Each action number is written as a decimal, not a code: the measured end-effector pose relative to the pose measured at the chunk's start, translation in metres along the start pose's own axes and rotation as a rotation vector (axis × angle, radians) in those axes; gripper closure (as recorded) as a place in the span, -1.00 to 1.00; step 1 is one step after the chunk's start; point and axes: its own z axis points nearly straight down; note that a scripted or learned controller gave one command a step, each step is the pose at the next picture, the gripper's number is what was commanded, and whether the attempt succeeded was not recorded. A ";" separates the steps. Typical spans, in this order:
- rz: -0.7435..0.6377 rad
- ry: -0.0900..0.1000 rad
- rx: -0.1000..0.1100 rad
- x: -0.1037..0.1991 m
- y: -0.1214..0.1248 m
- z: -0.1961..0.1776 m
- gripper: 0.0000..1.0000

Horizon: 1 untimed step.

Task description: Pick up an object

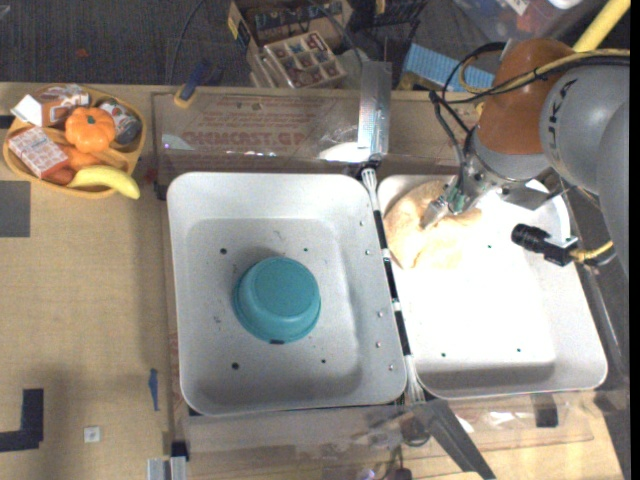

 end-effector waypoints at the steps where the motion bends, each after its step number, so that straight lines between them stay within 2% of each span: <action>1: -0.161 0.003 0.000 -0.001 -0.003 0.002 1.00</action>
